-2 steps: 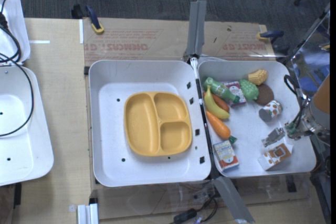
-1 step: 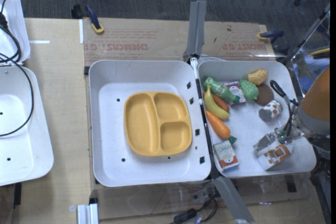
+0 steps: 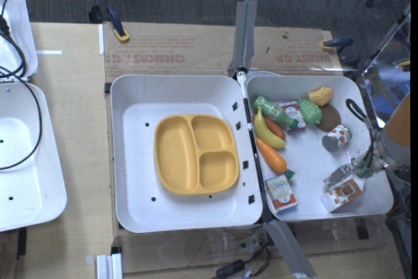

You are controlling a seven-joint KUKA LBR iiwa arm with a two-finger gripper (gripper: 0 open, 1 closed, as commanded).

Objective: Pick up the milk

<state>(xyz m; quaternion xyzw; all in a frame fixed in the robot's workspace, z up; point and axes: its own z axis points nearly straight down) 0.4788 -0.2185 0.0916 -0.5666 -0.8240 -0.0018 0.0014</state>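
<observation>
1. Reaching step, camera view: my gripper [image 3: 344, 172] hangs low in the right bin [image 3: 307, 157], at the upper edge of a small white and brown carton [image 3: 344, 193] that I take to be the milk. The carton lies in the near right corner of that bin, close to the wall.
2. State of hand: whether my gripper is spread, pressed together or pinching anything, I cannot tell; its metal tip is small and blurred against the carton. I judge the pick not yet made, since the carton looks to rest on the bin floor.
3. Next move, as I judge it: settle squarely over the carton, close across its narrow sides, then lift straight up, clear of the bin wall.
4. Carton: boxy, flat-faced, probably light and smooth, tilted from the bin's edges. It may slide or twist if gripped off-centre.
5. Possible confusion: a second carton [image 3: 281, 193], white with a blue and orange picture, lies at the bin's near left corner, well apart from my gripper.
6. Other contents, right bin: an orange carrot [image 3: 271, 155] and a yellow banana [image 3: 264, 131], both long and glossy; a green bottle [image 3: 277, 111]; knobbly yellow corn [image 3: 320, 96]; a small patterned cup [image 3: 337, 136].
7. Left bin [image 3: 130, 140]: matte white, holding a yellow plate [image 3: 196, 153] with three compartments and rounded corners.
</observation>
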